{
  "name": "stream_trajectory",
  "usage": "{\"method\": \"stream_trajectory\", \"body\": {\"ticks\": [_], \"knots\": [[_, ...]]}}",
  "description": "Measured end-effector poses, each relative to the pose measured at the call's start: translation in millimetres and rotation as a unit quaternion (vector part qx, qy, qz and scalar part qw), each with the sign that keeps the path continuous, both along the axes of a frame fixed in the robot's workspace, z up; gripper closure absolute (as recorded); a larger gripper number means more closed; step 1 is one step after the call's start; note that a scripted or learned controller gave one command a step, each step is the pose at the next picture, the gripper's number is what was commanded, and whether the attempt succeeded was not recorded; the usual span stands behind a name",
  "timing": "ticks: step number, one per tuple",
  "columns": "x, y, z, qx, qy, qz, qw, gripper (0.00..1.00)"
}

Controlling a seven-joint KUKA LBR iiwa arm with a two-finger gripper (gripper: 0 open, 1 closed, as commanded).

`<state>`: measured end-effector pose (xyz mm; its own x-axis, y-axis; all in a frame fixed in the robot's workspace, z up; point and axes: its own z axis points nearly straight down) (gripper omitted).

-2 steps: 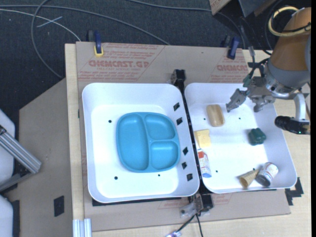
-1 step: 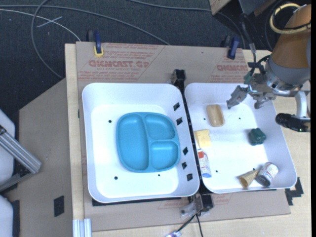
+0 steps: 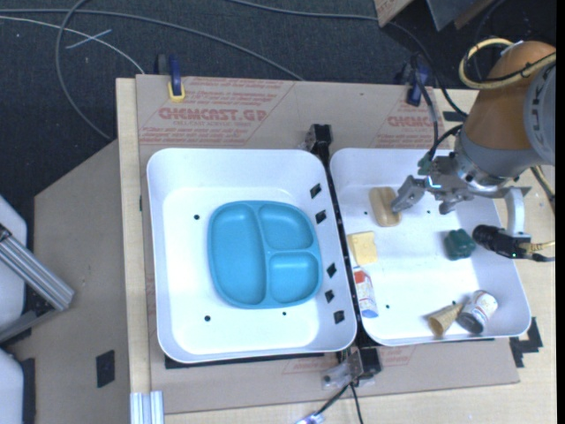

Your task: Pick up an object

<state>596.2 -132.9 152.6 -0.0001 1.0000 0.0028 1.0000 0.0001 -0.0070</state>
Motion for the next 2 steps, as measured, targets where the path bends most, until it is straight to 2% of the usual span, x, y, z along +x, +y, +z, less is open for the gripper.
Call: {"method": "stream_trajectory", "body": {"ticks": [1, 2], "knots": [[-7.5, 3.5, -61.1, 0.0000, 0.000, 0.000, 1.0000, 0.00], [-7.6, 4.0, -68.0, -0.0005, -0.002, 0.000, 1.0000, 0.00]]}}
